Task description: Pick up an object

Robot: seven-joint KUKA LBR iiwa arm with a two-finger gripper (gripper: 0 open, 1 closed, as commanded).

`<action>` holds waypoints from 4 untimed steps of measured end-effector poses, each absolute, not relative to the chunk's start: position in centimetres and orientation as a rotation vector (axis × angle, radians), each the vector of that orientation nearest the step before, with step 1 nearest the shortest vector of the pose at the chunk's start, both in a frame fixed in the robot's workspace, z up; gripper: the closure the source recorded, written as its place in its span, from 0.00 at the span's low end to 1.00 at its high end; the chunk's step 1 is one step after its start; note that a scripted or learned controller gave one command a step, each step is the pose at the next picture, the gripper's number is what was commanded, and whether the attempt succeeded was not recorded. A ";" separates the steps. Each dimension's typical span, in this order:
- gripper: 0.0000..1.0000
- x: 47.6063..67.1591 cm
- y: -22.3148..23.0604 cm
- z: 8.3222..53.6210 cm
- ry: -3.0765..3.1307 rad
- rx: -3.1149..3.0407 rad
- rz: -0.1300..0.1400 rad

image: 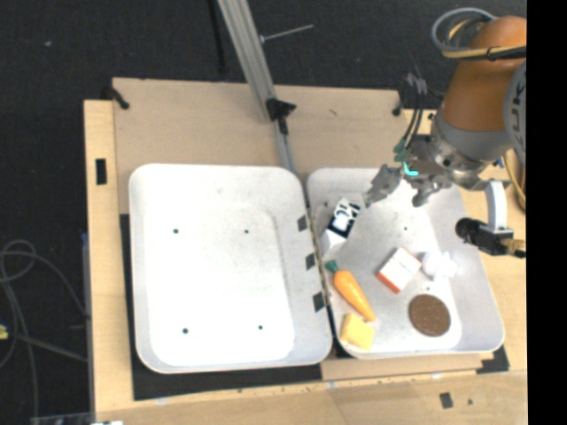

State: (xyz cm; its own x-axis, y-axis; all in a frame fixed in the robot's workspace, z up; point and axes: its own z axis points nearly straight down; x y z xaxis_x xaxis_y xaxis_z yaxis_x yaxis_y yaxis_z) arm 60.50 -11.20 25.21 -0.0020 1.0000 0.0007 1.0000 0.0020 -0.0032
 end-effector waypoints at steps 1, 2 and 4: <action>0.00 60.6 -11.2 25.5 -2.224 -2.220 -0.002; 0.00 60.5 -10.7 21.0 -2.219 -2.223 0.005; 0.00 60.3 -11.9 12.7 -2.233 -2.229 -0.013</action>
State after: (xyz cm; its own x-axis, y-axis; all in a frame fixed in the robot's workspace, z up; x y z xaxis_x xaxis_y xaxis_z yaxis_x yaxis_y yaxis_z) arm 60.31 -11.95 12.71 -0.0014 1.0000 -0.0037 0.9999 0.0015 0.0154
